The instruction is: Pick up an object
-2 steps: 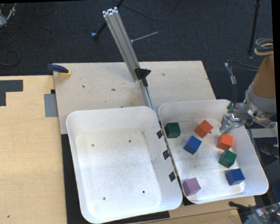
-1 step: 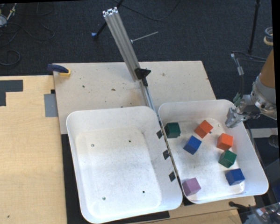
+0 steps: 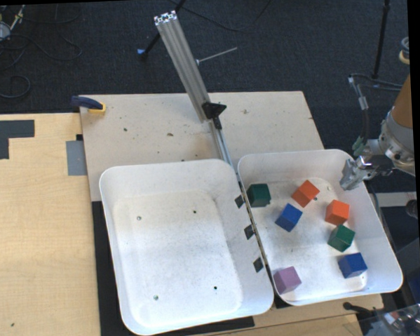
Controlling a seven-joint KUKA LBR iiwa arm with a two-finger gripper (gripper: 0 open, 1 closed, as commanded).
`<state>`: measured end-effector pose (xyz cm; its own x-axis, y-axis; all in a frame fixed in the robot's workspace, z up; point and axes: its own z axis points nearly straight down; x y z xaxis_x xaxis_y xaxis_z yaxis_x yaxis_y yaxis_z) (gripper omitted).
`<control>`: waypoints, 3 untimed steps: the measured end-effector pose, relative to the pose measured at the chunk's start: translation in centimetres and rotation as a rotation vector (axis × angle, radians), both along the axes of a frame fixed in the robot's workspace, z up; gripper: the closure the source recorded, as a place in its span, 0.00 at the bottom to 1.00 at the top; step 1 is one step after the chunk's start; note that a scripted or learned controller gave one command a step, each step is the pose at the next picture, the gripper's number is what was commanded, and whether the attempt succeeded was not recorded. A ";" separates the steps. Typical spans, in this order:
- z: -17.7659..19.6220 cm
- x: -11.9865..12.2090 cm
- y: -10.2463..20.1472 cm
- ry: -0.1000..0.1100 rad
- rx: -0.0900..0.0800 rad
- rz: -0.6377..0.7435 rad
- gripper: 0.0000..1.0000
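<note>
White plastic bins, seven small cubes, and nothing between my jaws yet.

My gripper (image 3: 352,175) hangs at the far right rim of the right-hand white bin (image 3: 387,256), carrying no cube; whether my jaws are parted or closed I cannot tell. The pick is all ahead. Nearest me lie the two orange cubes (image 3: 306,192) (image 3: 337,211), with the dark green cube (image 3: 341,238) and a blue cube (image 3: 353,264) beyond; another blue cube (image 3: 288,217), a second green cube (image 3: 258,194) and the purple cube (image 3: 287,279) sit toward the divider. The cubes stand apart, so there is room to descend; the purple one hugs the front wall.
</note>
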<state>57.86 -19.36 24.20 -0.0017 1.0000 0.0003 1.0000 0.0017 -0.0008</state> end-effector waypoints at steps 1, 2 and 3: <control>0.5 0.3 5.3 0.002 0.002 0.003 1.00; -0.9 1.3 10.1 0.004 0.002 0.002 1.00; -1.7 1.6 15.0 0.004 0.002 0.002 1.00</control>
